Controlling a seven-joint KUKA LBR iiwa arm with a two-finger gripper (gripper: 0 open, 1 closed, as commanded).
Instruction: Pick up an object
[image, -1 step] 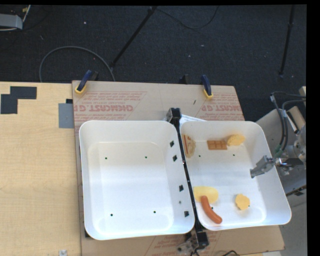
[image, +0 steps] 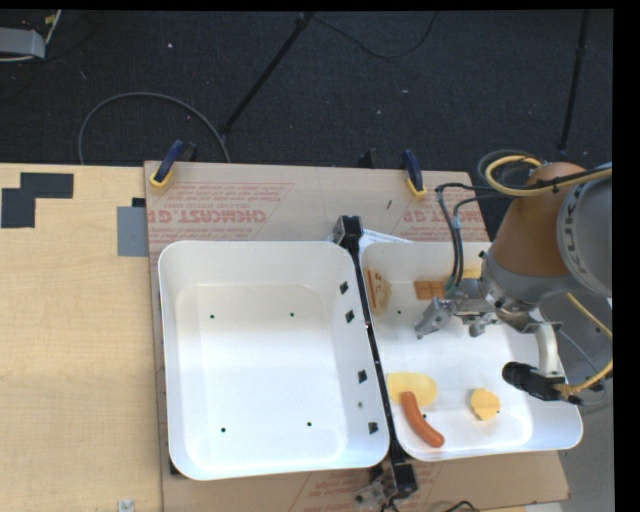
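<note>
The right white bin (image: 555, 435) holds several small objects. A brown slice-shaped piece (image: 378, 290) lies by the divider at the far left, with a small orange-brown block (image: 428, 290) just right of it. Toward the front are a flat yellow piece (image: 412, 386), a red sausage (image: 422, 418) and a small yellow lump (image: 484, 404). My gripper (image: 436, 320) hangs low over the middle of this bin, just below the orange-brown block and above the flat yellow piece. Nothing shows held in it. The grey arm (image: 540, 250) comes in from the right.
The left white bin (image: 175, 300) sits beside the right one, with a black clipped divider (image: 362, 340) between them. Blue and yellow clamps (image: 170, 165) (image: 413, 172) hold the cardboard at the back. Cables (image: 455, 235) hang near the wrist.
</note>
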